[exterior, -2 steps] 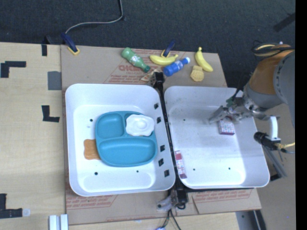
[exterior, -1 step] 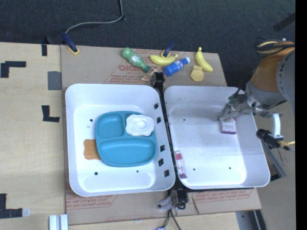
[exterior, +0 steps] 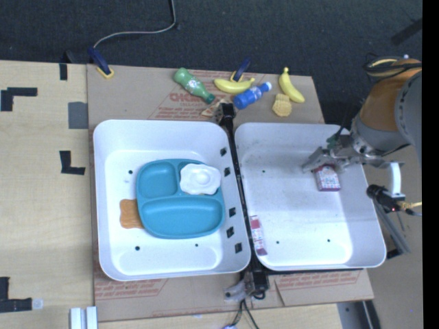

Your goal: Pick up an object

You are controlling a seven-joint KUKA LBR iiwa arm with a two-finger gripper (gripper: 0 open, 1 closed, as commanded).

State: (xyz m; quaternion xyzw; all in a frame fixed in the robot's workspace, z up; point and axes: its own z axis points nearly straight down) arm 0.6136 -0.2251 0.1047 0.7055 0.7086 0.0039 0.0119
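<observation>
1. We see the grey arm (exterior: 394, 115), with its orange band, reaching in from the right, its gripper (exterior: 328, 157) low over the far right part of the right bin (exterior: 302, 245).
2. We cannot tell whether the gripper is released or clenched; its tip is small and blurred here.
3. A small packet (exterior: 327, 179) with a reddish label lies on the bin floor just below the gripper tip, close to it or touching it; we cannot say which, and we do not see it between the fingers.
4. Further from the gripper, toward the near left corner of the same bin, lies one small wrapped bar (exterior: 256, 234) against the wall.
5. Well to the gripper's left stands the left bin (exterior: 113, 149). It holds one blue divided plate (exterior: 180, 211), one white fried-egg toy (exterior: 200, 179) resting on the plate's upper right compartment, and one tan slice (exterior: 128, 214) partly tucked under the plate's left edge.
6. Beyond the bins, up and left of the gripper, we count two yellow bananas (exterior: 233, 85) (exterior: 291, 88), one green bottle (exterior: 193, 84), one blue bottle (exterior: 250, 95) and one small tan piece (exterior: 281, 105).
7. These lie on a brown cardboard sheet (exterior: 137, 94) that sits on a pale wooden bench (exterior: 34, 184).
8. Behind the bench is dark carpet (exterior: 274, 19), with one thin cable (exterior: 147, 29) trailing across it.
</observation>
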